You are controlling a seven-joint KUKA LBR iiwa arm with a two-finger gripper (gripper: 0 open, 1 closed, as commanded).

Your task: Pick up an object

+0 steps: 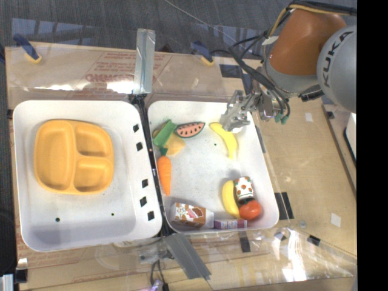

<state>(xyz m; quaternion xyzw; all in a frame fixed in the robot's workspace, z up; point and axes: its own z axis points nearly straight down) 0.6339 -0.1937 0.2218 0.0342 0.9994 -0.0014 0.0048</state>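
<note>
Your gripper (235,119) hangs at the upper right corner of the right bin (200,105), just above the rim, with the arm (306,41) reaching in from the right. From this slanted view you cannot tell how it is set, because the metal at its tip blurs into 1 bright lump, and nothing is visibly caught in it.

The nearest candidate is the upper banana (227,139). It lies directly below and a touch left of the gripper in the picture, its top end almost under the tip. Its long axis runs from upper left to lower right, curving down toward the bin's right wall. That axis is what the next move turns on: to close across the narrow width, you likely need the closing line set crosswise to that diagonal, and a short descent rather than a long traverse.

The other things sit farther off (so they look like poorer first choices): the watermelon slice (190,129) just left of the banana, the corn (168,139) and carrot (164,173) along the left wall, and a crowded cluster at the lower right, where a second banana (228,199), a small bottle (244,188) and a tomato (250,210) touch. A snack carton (188,215) lies along the bottom wall. The left bin (79,111) holds a yellow divided plate (73,156), well apart from the gripper.
</note>
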